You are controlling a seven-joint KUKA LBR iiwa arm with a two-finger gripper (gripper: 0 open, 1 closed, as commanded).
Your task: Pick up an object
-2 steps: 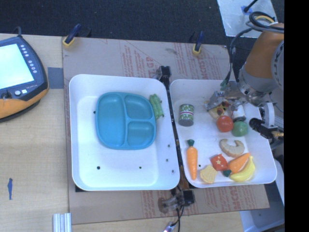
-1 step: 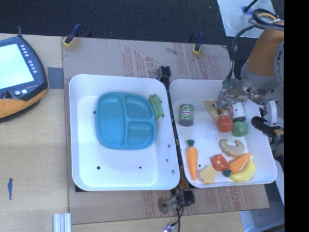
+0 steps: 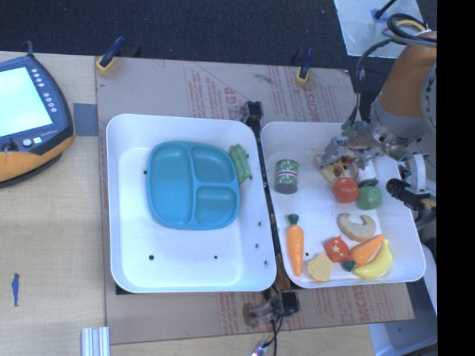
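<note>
Your likeliest target is the small yellowish toy [image 3: 332, 170] at about one o'clock in the right bin [image 3: 315, 128], because the claw [image 3: 355, 148] sits right over it. You cannot tell from here whether the claw is apart or together, nor whether anything is caught in it; the metal parts and the toy blur into one another.

Just at five o'clock from that toy lie a red ball [image 3: 345, 190] and a green ball [image 3: 368, 196], touching or nearly so. That crowding is probably why the arm [image 3: 407, 87] comes in low from three o'clock, over the bin's far corner.

Moving outward, a striped can [image 3: 286, 176] stands upright at nine o'clock from the claw, well apart from the cluster and an easier pick, in my judgement. Toward six o'clock lie a biscuit-like ring [image 3: 356, 226], a carrot [image 3: 295, 248], and a tight pile of a banana [image 3: 375, 265] and orange pieces.

The left bin [image 3: 126, 199] holds a blue divided plate [image 3: 194, 185] with a green pod [image 3: 241, 162] at its three o'clock edge. Both bins rest on cardboard clamped to the worktop [image 3: 52, 228], so they should not slide under a push.
</note>
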